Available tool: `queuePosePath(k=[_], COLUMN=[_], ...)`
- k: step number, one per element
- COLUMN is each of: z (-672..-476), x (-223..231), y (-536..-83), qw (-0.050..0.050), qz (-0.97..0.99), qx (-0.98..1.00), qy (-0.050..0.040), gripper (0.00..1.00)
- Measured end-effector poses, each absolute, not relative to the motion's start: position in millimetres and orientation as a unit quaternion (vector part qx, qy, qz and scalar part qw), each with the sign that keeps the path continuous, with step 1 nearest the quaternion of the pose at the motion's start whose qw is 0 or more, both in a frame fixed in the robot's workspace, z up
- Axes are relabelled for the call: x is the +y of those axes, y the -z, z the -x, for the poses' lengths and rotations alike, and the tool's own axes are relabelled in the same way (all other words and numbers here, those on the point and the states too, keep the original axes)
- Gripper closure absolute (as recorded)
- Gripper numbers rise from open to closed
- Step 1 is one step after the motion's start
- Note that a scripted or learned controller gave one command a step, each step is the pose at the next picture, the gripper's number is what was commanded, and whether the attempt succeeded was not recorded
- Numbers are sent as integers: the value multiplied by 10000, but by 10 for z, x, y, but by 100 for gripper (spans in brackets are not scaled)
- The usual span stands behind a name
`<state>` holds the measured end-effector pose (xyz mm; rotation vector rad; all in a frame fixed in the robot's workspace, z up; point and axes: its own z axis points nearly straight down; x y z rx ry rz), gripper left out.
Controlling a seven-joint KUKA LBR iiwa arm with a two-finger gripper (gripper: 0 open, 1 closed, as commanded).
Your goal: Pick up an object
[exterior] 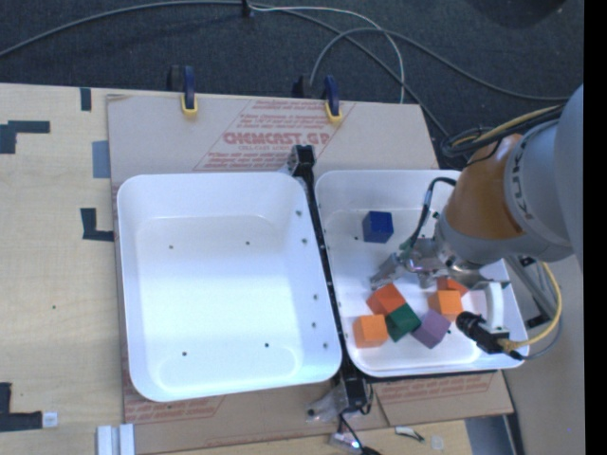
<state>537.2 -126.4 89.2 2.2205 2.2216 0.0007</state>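
The left bin (152, 254) takes the nine o'clock half of the bench, and the right bin (337, 192) sits against it at three o'clock, holding every loose piece. The arm (531, 197) enters from three o'clock, its grey body and orange band bent down over the right bin, with the wrist pitched steeply toward the bin floor near the centre of the cluster. The gripper (403, 265) hangs low just at twelve o'clock of the blocks; its metal tips are blurred against the white floor, so whether they are released or clenched cannot be told, and nothing is seen between them. Among the blocks, a blue cube (377, 226) stands apart at eleven o'clock of the gripper, the easiest target since its sides are free. At six o'clock lie an orange block (385, 299), a green cube (402, 321) touching it, a second orange block (371, 330) at seven o'clock, a purple block (432, 329) at five o'clock, and a third orange block (447, 301) at four o'clock. All look like small, light, rigid pieces, probably foam or wood, unlikely to break; flat opposite faces offer the hold, though crowded neighbours may block a finger.
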Motion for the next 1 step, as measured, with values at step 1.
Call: queuePosePath(k=[1], z=[-5376], x=[-1263], y=[-998], qw=[7], qz=[-7067], qx=[7075], qy=[-6], gripper=[100])
